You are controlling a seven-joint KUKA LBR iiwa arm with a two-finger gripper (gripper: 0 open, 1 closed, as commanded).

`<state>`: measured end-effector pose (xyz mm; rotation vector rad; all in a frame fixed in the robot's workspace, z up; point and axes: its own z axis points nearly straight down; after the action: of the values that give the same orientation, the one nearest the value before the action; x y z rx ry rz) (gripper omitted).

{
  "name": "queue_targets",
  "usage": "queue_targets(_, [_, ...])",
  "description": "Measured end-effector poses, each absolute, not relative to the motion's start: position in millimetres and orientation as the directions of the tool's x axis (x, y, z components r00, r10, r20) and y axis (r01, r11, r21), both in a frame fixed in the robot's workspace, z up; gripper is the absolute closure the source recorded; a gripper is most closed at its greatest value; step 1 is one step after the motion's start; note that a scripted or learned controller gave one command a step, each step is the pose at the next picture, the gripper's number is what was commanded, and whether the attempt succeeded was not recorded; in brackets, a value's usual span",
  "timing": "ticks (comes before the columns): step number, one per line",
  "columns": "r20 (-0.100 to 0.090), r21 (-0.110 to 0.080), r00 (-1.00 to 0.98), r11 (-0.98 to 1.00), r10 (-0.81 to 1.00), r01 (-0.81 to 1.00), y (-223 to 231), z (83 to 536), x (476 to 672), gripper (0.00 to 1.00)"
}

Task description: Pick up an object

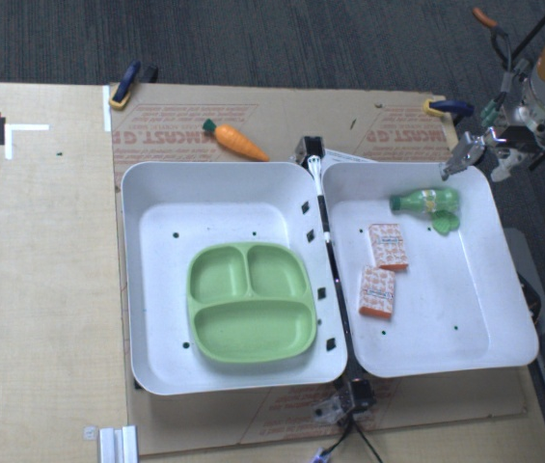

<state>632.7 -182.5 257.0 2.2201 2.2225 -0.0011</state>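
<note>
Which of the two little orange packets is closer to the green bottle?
The upper orange packet, the one farther from the camera. It lies just below the green bottle in the right bin; the lower orange packet sits further down.

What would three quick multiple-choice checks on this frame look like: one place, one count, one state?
1. Where is the carrot?
A. in the left bin
B. on the cardboard behind the bins
C. on the tray

2. How many orange-and-white packets lie in the right bin?
A. one
B. two
C. four

3. How is the green bottle?
A. lying on its side
B. standing upright
C. held in the hand

Key: 1 B, the carrot is outside both bins. 2 B, the packets lie near each other. 3 A, the green bottle lies flat near the right bin back wall.
</note>
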Motion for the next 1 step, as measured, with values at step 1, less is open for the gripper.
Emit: queue_targets(1, [0.000,-0.001,0.074,-0.074,0.997,0.997,-107.9,129.7,524.1,0.00])
